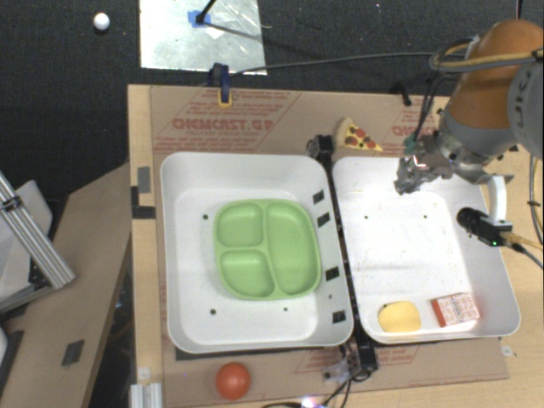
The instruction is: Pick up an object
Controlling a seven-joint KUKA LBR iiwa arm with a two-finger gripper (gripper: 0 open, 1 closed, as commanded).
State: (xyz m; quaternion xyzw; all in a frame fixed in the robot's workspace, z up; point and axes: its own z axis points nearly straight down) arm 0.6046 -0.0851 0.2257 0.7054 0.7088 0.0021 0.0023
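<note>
The right bin (pixel 425 236) holds a yellow rounded object (pixel 399 316) and a red-and-white packet (pixel 455 309), both near its front edge. My gripper (pixel 411 177) hangs over the far part of the right bin, well away from both objects, and nothing shows between its fingers. A green divided tray (pixel 266 248) lies in the middle of the left bin (pixel 187 228). A pizza-slice toy (pixel 359 136) rests on the cardboard just behind the right bin.
An orange-red ball (pixel 233 380) sits on the bench in front of the left bin. A blue and yellow clamp (pixel 221 83) grips the cardboard's far edge. A black part on a cable (pixel 480 224) hangs over the right bin's right side.
</note>
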